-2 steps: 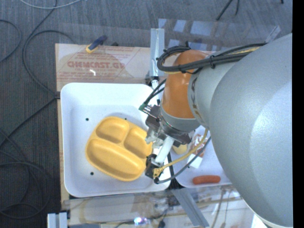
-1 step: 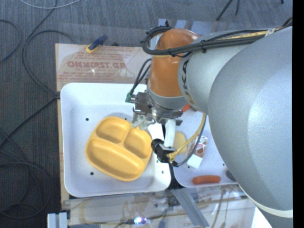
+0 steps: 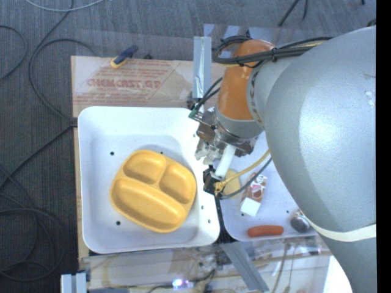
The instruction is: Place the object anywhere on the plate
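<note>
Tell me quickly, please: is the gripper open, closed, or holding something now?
Gripper: cannot be told from this view. It hangs by the right wall of the left bin, beside the yellow plate.

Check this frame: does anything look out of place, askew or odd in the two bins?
The yellow three-section plastic plate in the left white bin seems to lie upside down: its sections bulge upward with grooves between, and it sits turned askew to the bin's walls. Nothing looks spilled or broken.
</note>
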Motion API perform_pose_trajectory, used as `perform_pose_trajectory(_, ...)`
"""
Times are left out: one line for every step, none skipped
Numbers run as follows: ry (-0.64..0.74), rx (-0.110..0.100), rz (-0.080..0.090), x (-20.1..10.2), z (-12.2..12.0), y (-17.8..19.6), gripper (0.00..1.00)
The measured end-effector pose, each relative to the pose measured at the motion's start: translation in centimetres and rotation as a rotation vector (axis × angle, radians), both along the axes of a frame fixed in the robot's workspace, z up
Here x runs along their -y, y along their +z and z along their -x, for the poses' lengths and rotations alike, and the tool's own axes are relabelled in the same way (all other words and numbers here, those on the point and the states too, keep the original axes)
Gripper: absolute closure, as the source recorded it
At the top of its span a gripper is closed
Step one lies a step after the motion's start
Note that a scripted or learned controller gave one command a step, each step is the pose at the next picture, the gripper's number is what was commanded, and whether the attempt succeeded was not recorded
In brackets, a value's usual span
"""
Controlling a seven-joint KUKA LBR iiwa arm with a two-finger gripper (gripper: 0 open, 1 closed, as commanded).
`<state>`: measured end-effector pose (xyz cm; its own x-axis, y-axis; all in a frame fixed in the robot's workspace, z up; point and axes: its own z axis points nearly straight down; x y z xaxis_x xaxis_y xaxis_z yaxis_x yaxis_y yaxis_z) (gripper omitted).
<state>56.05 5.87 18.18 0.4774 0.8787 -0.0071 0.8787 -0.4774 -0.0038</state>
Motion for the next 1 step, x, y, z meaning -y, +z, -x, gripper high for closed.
perform_pose_trajectory(-0.259, 0.0, 0.001, -5.13, -0.21, -4.16, 1.0)
